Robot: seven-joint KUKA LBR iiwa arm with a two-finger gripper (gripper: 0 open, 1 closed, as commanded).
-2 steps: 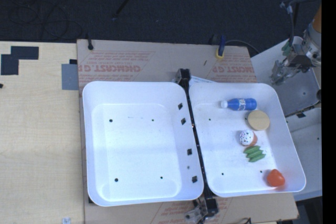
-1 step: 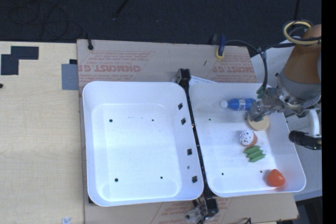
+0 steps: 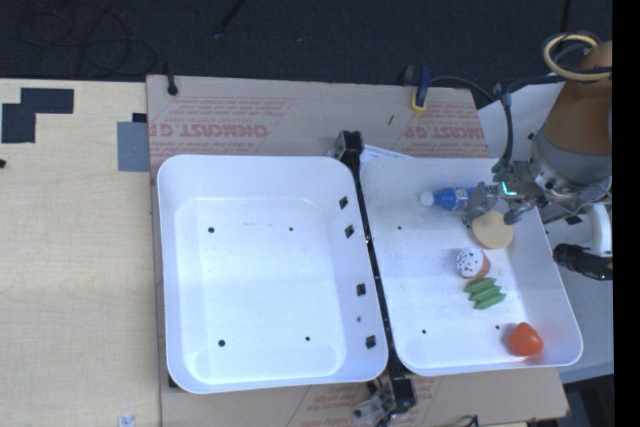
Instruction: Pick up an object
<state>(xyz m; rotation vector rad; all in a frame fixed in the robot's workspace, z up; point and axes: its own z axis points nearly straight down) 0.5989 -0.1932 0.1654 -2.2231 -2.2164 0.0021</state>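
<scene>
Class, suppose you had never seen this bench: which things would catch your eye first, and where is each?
Probably the red-orange ball in the near right corner of the right bin, brightest against the white. Next the gripper at that bin's far right, low over a pale round object beside a blue bottle.

Left bin open — right bin cluttered.

two bins side by side on a cardboard sheet. the right bin holds a bottle at the rear, then a disc, a ball, a pod, and a fruit nearest the front corner.
</scene>
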